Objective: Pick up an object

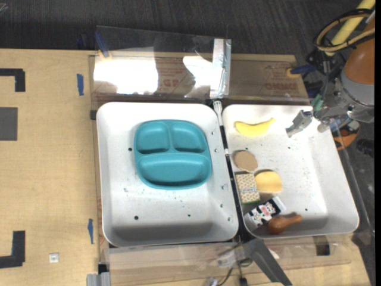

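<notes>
The right bin point(321, 177) holds several objects along its left side. A yellow banana point(253, 127) lies near the back. In front of it are a round brown cookie point(244, 159), a yellow block point(268, 182), a patterned square point(247, 187), a black-and-white item point(264, 210) and a brown sausage-shaped piece point(284, 221). My gripper point(311, 125) hangs over the bin's back right corner, to the right of the banana. It is open, with nothing between its fingers.
The left bin point(113, 189) carries a teal divided plate point(172, 154). A clear plastic sheet point(161, 70) and cardboard lie behind the bins. Yellow cables point(342, 31) and the arm's orange band point(362, 67) sit at the upper right.
</notes>
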{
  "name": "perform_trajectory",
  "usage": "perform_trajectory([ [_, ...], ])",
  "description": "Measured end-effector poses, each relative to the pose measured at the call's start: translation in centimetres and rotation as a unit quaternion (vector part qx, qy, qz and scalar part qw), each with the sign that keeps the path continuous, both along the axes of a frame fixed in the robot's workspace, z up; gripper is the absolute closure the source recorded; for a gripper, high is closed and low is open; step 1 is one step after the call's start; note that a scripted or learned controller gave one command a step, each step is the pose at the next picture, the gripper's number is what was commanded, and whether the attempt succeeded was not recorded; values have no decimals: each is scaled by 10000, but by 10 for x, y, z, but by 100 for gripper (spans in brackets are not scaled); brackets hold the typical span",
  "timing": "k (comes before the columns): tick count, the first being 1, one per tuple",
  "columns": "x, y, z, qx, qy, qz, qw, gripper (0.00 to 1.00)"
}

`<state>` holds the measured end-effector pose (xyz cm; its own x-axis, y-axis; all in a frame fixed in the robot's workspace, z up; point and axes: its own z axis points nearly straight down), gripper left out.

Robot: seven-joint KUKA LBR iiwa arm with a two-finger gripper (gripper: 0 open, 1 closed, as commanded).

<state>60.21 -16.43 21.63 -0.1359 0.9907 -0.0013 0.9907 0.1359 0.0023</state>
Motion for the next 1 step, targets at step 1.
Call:
perform_trajectory([
  [1, 3, 66, -92, 20, 52, 215, 9998, 0],
])
